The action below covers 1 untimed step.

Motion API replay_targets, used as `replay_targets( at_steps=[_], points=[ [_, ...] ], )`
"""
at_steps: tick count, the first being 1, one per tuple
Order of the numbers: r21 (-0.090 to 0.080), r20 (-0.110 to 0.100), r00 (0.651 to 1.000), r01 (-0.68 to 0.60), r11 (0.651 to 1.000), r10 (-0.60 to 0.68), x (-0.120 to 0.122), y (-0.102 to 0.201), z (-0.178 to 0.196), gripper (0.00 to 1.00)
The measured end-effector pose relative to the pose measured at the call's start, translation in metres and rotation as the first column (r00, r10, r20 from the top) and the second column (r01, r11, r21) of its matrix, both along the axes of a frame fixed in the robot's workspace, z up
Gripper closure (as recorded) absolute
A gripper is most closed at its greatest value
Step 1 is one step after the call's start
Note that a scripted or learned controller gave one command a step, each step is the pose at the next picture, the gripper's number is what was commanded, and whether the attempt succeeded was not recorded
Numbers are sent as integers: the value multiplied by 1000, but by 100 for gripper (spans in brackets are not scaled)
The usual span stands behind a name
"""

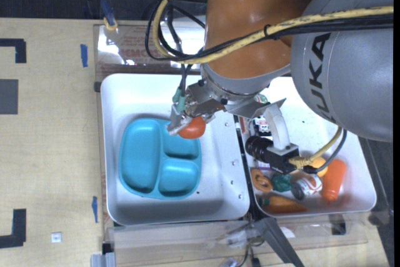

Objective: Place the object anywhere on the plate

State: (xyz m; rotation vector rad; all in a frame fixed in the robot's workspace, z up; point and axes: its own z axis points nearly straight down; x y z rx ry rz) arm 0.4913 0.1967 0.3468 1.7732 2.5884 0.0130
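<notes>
Presently my gripper [185, 117] is clenched on an orange object [192, 127], held over the upper right corner of the blue plate [145, 158]. That plate lies in the left bin [119, 97]; assorted items sit in the right bin [365, 187].

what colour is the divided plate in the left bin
Light blue: the plate shows best in the camera view, under the gripper.
</notes>
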Motion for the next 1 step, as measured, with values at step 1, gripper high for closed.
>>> replay_targets(
  at_steps=[1],
  points=[
    [-5,-7,1000,1,1000,-1,-1,-1,-4,0]
  ],
)
